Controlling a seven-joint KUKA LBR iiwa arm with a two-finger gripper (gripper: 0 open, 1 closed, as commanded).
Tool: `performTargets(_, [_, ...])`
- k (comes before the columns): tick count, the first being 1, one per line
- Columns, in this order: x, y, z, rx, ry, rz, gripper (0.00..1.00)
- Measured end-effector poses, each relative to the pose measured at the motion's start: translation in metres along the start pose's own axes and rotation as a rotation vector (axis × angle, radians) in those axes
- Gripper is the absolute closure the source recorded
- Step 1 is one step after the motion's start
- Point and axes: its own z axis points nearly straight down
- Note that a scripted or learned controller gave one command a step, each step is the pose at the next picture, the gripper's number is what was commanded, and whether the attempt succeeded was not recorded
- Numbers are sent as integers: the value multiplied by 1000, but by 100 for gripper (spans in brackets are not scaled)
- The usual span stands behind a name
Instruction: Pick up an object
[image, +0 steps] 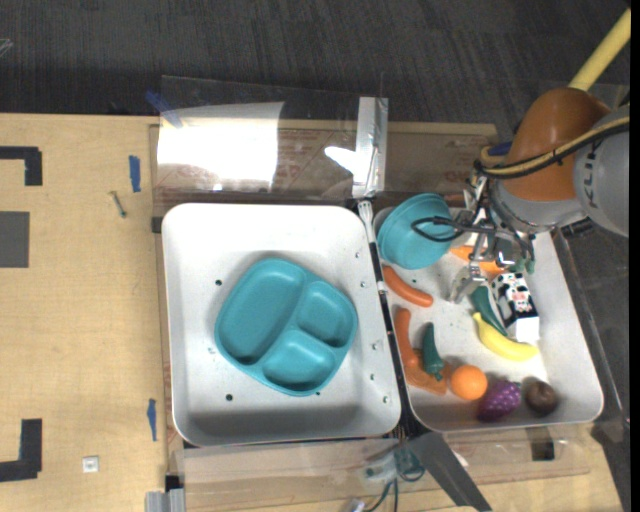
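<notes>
The right bin (575, 330) is crowded with toy food, so candidates lie close together: a banana (503, 341), an orange (466, 382), grapes (501, 399) and a teal bowl (413, 231). The left bin (190, 250) carries a teal tray (286, 324). The arm enters from the right, wrist angled down. The pincer (478, 268) hangs low by the bowl; whether it is open or closed cannot be determined. No object is seen gripped.

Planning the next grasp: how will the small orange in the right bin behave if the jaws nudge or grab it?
The orange looks round and smooth, so it would probably roll if nudged. It sits close against the purple grapes and a carrot, which may stop it. Its curved skin might slip from the jaws.
</notes>
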Motion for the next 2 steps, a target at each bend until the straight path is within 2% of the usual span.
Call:
performTargets(1, [110,-47,-1,3,-2,-25,0])
performTargets(2, [106,-45,-11,4,-11,-28,100])
